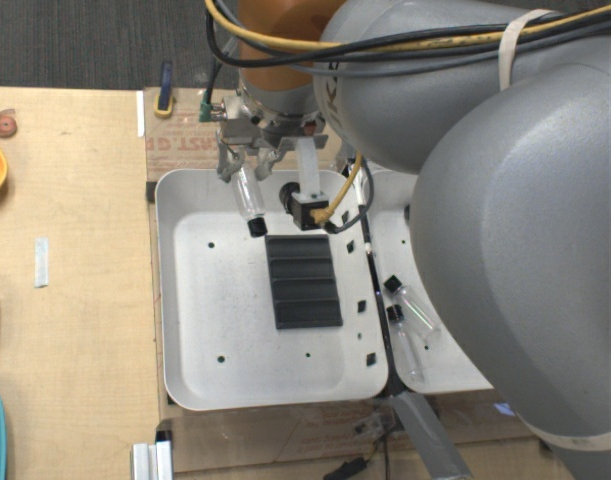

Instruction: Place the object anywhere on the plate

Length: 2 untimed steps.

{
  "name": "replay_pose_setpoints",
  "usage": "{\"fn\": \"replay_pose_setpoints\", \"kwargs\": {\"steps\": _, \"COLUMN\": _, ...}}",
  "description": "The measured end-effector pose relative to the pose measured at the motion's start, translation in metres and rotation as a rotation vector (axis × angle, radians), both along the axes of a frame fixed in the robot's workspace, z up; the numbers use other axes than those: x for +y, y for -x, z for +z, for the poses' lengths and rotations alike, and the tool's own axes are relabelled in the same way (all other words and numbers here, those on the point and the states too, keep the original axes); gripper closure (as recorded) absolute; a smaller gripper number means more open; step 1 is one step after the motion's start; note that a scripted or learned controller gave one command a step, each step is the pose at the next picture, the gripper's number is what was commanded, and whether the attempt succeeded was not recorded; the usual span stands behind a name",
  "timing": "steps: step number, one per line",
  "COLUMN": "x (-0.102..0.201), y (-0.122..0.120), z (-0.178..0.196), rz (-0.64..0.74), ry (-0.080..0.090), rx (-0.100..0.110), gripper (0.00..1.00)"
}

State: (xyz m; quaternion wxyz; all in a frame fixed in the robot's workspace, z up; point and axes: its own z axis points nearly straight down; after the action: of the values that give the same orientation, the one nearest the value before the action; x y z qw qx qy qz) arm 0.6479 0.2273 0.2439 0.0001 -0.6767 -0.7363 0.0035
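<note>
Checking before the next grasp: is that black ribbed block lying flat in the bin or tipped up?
Flat: the black ribbed block lies ribbed face up on the left bin floor.

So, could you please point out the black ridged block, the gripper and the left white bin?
black ridged block (305, 281): camera view, middle of its top.
gripper (282, 218): camera view, between its fingertips.
left white bin (200, 368): camera view, bare floor.
</note>
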Motion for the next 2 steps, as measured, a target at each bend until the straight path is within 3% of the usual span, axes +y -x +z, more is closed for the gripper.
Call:
{"fn": "replay_pose_setpoints", "kwargs": {"steps": 1, "x": -0.006, "y": -0.002, "z": -0.075, "rz": 0.068, "ry": -0.001, "rx": 0.003, "gripper": 1.00}}
{"fn": "replay_pose_setpoints", "kwargs": {"steps": 2, "x": -0.010, "y": 0.004, "z": -0.065, "rz": 0.265, "ry": -0.003, "rx": 0.003, "gripper": 1.00}}
